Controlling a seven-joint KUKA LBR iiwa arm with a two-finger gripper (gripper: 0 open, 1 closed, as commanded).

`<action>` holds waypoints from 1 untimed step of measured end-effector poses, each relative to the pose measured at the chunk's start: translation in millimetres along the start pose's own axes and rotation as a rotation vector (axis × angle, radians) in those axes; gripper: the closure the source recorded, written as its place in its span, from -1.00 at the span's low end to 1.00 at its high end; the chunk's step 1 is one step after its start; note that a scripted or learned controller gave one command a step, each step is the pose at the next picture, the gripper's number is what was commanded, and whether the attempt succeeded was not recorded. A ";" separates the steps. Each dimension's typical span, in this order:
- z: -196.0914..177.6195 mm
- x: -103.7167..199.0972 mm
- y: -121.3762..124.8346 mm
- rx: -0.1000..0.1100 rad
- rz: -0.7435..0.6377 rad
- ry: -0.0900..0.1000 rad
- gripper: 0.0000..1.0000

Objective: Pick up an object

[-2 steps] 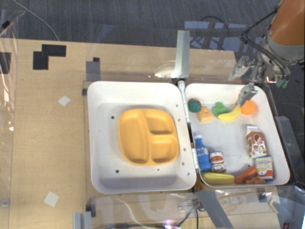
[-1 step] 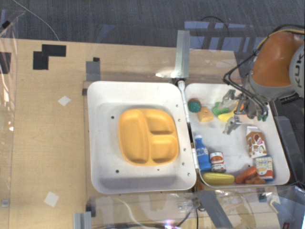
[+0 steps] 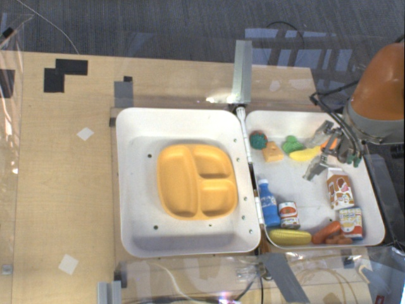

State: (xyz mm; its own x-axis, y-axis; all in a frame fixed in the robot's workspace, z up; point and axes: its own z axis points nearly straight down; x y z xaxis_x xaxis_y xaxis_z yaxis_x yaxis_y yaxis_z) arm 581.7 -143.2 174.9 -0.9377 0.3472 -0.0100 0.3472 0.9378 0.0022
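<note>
The robot's two-finger gripper (image 3: 321, 149) hangs over the upper right part of the right bin (image 3: 304, 195), its thin grey metal fingers spread apart with nothing between them. One fingertip points toward a small yellow banana-shaped toy (image 3: 305, 153); the other sits lower, above bare white bin floor. The arm's rounded orange band (image 3: 380, 87) fills the upper right corner.

Near the gripper, along the bin's top, lie a dark green ball (image 3: 257, 140), a pale orange wedge like cheese (image 3: 273, 152) and a bright green knobbly piece (image 3: 292, 144) touching the banana. Lower down sit a blue bottle with a white cap (image 3: 267, 204), a small red-and-white can (image 3: 288, 214), a glossy yellow oblong fruit (image 3: 290, 236), a reddish sausage shape (image 3: 329, 231), and two printed cartons (image 3: 340, 190) (image 3: 350, 222) by the right wall.

The left bin (image 3: 136, 189), smooth white plastic with rounded corners, holds a yellow three-compartment tray (image 3: 196, 180). Both bins rest on a light wooden bench (image 3: 57, 189).
</note>
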 end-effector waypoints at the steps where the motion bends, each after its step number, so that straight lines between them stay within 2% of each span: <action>1: 69.3 6.4 -64.8 0.003 0.421 0.005 -1.00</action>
State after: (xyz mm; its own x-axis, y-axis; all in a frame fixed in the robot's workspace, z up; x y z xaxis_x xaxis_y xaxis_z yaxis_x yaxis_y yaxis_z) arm 553.9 -201.7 105.4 -0.7143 0.6998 -0.0039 0.6998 0.7143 0.0018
